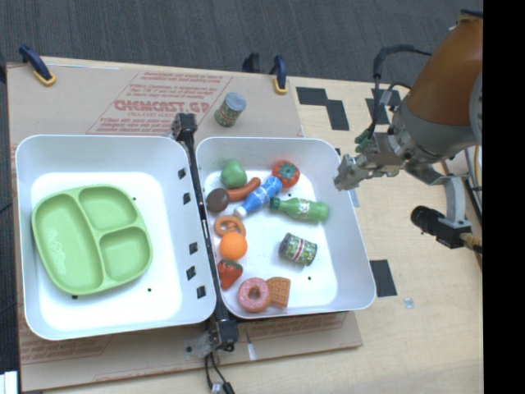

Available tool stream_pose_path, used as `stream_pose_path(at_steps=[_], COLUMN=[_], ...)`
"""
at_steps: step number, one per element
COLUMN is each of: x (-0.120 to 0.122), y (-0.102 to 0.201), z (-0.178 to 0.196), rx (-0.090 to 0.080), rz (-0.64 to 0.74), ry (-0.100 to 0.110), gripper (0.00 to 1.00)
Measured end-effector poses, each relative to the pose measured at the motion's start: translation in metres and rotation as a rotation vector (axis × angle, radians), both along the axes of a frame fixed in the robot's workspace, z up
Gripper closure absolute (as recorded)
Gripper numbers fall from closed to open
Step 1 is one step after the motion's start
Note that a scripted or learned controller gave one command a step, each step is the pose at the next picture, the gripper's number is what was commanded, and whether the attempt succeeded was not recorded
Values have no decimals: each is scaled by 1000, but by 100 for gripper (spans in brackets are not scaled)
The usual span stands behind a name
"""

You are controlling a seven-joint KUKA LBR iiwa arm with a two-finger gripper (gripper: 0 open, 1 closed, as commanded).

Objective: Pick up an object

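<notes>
My pincer point(346, 175) hangs over the right bin's point(354, 253) edge; I cannot tell its state. Nothing is lifted yet, and the green bottle point(300, 209) lies nearest.

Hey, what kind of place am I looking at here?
Probably a robotics lab bench: a robot arm beside two clamped white bins, toy food like a pink donut, and black tape markers.

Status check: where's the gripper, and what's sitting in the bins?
Gripper at right bin's right rim, above the toys. Nothing seen between its fingers. Green bottle nearest, lying flat. Tomato and can close by.
</notes>
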State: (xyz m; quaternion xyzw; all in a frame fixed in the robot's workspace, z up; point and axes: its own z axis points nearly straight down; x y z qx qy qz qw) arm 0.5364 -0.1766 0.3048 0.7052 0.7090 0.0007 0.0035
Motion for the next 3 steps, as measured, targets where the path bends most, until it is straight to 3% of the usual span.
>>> stream_pose_path(at_steps=[1,2,3], x=[24,25,85], y=[-34,-34,-34], z=[-122,-121,-214], rx=[5,4,3], rz=[0,0,1], ry=[11,9,6], gripper=[100,0,0])
